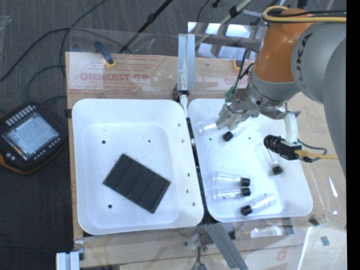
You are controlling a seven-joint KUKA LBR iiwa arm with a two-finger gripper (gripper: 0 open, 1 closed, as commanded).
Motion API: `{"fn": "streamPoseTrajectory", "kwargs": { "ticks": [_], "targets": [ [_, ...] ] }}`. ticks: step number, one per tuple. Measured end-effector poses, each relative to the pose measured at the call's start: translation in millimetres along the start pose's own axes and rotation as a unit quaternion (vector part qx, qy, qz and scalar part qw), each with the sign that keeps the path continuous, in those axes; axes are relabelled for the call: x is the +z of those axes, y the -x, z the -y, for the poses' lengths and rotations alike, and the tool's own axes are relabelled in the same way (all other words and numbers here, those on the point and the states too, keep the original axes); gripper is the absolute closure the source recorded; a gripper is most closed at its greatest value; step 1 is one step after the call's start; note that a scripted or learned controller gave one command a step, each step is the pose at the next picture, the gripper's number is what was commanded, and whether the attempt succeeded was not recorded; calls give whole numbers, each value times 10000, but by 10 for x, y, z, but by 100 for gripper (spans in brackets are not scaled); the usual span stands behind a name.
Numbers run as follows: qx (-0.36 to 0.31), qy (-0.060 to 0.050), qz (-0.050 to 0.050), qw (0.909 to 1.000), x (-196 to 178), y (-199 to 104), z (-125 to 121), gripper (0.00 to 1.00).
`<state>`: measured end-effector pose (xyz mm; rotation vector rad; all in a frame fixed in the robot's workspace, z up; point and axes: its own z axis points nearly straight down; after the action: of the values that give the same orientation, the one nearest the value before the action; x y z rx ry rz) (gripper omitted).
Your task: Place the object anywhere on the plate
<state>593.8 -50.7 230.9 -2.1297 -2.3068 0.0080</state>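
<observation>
grey arm [329,55], orange band [278,46], yellow cable [304,17] over it

The arm [315,44] is running off your right edge, and its wrist is hiding the gripper's [230,122] fingers.

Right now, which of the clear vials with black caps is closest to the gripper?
The vial at the top of the right bin, right at the gripper. The others lie lower: one near the right wall, three toward the bottom.

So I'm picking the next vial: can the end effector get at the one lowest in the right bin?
Probably yes. That vial lies apart from the others with nothing above it, and the end effector hangs over the same bin.
</observation>
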Motion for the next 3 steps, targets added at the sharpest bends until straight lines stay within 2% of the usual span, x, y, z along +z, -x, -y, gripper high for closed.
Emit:
{"fn": "streamPoseTrajectory", "kwargs": {
  "ticks": [1, 2, 3],
  "targets": [
    [-948, 0, -7, 9955, 447, -1408, -538, 100],
    [-1787, 11, 10, 9839, 235, -2186, -663, 100],
    [-2850, 16, 17, 9585, 321, -2596, -966, 100]
  ]
}}
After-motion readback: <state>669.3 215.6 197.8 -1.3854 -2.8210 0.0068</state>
